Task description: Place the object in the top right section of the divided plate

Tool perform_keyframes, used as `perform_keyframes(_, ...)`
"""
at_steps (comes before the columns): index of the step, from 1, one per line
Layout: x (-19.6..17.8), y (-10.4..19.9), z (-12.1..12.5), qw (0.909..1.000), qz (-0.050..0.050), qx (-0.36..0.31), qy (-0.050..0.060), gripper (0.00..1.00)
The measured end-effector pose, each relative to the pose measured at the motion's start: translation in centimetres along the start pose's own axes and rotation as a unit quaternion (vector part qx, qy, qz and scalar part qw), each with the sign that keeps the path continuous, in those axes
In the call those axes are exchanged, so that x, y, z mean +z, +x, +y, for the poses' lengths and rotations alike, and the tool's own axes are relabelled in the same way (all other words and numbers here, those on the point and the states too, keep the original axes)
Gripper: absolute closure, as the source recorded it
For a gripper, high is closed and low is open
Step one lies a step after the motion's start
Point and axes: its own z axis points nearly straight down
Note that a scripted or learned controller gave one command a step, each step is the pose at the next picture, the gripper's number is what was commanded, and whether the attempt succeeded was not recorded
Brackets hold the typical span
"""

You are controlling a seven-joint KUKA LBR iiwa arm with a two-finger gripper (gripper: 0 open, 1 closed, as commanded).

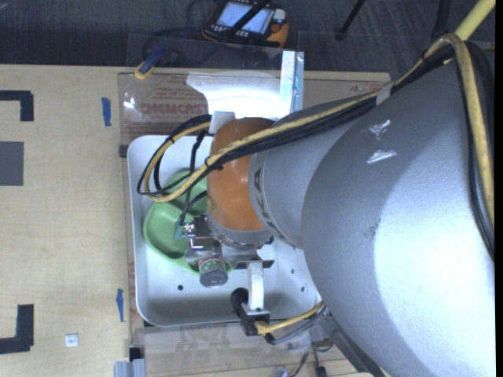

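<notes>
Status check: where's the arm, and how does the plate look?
Arm low over the white bin, end effector beside the green plate. Plate mostly hidden under the wrist; sections unreadable. Cables draped over the bin.

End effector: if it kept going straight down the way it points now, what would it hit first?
Most likely the green plate, which shows just left of and beneath the end effector inside the white bin. Depth is unclear from this slanted view, and the wrist hides what lies directly under it.

Bright, even overhead light, slightly soft.
</notes>
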Motion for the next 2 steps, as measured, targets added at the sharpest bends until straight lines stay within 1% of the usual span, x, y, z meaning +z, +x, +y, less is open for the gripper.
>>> perform_keyframes(1,1.2,-0.1,-0.3,0.9762,0.000,0.217,-0.001,1.00)
perform_keyframes(2,3.6,0.3,1.3,0.9841,0.011,0.176,-0.020,1.00)
